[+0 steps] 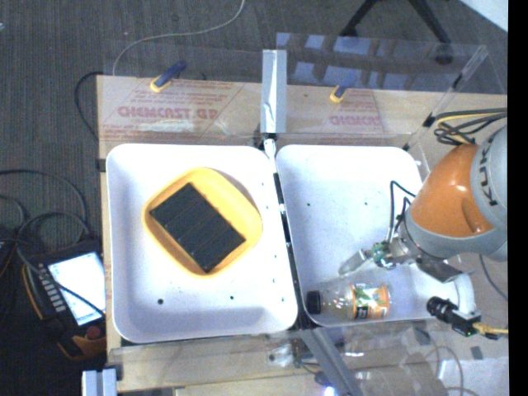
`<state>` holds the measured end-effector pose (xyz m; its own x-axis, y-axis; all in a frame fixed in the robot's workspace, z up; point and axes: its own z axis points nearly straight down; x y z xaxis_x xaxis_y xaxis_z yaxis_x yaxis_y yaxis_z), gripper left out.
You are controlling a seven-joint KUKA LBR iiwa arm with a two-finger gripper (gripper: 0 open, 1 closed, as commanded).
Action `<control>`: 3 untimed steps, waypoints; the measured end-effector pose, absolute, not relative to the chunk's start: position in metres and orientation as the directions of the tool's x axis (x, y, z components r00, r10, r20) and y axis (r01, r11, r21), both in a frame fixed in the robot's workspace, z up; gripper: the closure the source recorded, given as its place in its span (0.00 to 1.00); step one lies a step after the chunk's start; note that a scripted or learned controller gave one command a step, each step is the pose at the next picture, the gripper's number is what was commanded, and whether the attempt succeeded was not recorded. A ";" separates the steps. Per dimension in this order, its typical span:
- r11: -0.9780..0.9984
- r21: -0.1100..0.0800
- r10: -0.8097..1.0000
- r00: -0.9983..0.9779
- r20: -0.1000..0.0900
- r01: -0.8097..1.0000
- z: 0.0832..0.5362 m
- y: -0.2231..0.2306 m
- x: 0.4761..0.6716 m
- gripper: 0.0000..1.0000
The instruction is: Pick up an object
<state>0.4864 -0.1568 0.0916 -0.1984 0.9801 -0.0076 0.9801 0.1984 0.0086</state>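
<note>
Arm: a grey KUKA arm with an orange band (450, 196) reaches in from the right, bent low over the right-hand shallow white bin (330, 180).
End effector: the two-finger end effector (363, 261) sits in that bin's lower right part, just above the bottle; whether it is parted or closed cannot be told from this angle, and nothing is seen between its fingers.
Bottle: a small clear plastic bottle with a black cap and an orange-and-green label (351, 300) lies on its side along the near wall of the right bin, cap pointing left.
Left bin: the left-hand shallow white bin (132, 304) holds a yellow rounded-square tray-like object with a dark ribbed panel on its top (202, 219), turned at an angle, near the bin's centre.
Surface: the bins rest side by side, touching along the middle, on a brown board surface (111, 114) with red lettering under clear sheeting.
Surroundings: a handheld pendant with a lit screen (70, 283) lies on the dark carpet to the left, with cables trailing nearby.
</note>
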 end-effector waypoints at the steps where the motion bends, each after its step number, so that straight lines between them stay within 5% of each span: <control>1: -0.194 0.015 0.981 0.194 0.003 0.981 0.092 -0.180 0.490 0.00; 2: 0.014 0.019 1.000 -0.014 -0.011 1.000 0.092 -0.146 0.489 0.00; 3: -0.383 -0.009 0.924 0.383 0.009 0.924 0.113 -0.215 0.485 0.00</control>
<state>0.4852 -0.2145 0.1130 0.3828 0.9238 0.0090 0.9238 -0.3827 -0.0088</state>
